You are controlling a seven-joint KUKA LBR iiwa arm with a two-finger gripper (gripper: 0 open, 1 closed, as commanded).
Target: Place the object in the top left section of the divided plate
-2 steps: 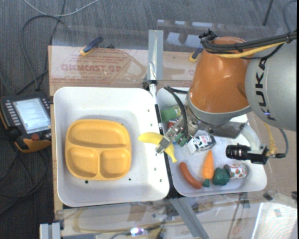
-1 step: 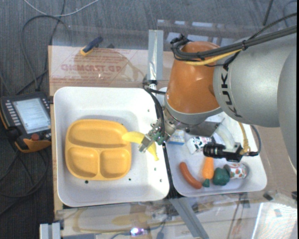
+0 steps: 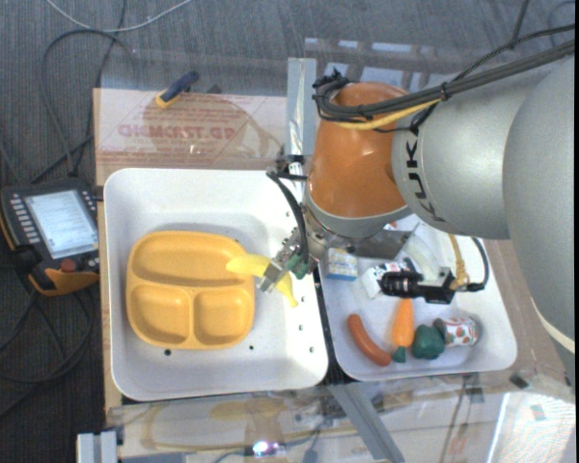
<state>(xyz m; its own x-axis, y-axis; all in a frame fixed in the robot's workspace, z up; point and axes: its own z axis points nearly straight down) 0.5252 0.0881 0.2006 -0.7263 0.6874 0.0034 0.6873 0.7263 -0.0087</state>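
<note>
A yellow divided plate (image 3: pixel 152 266) lies in the left white bin (image 3: pixel 174 379), with one wide section at the top and two smaller ones below. My gripper (image 3: pixel 278 268) hangs just off the plate's right rim, below the orange wrist band. It is shut on a yellow banana (image 3: pixel 243 264). The banana lies slanted, its left end over the plate's upper right rim and its right end (image 3: pixel 291 295) over the bin floor. The wrist hides the upper part of the fingers.
The right bin (image 3: pixel 492 350) holds a red sausage (image 3: pixel 367 340), a carrot (image 3: pixel 402 322), a green toy (image 3: pixel 427 341), a small red-and-white can (image 3: pixel 458 331) and a blue-and-white box (image 3: pixel 340 264). A teach pendant (image 3: pixel 48 225) sits left of the bench. Cardboard (image 3: pixel 193 133) lies behind the left bin.
</note>
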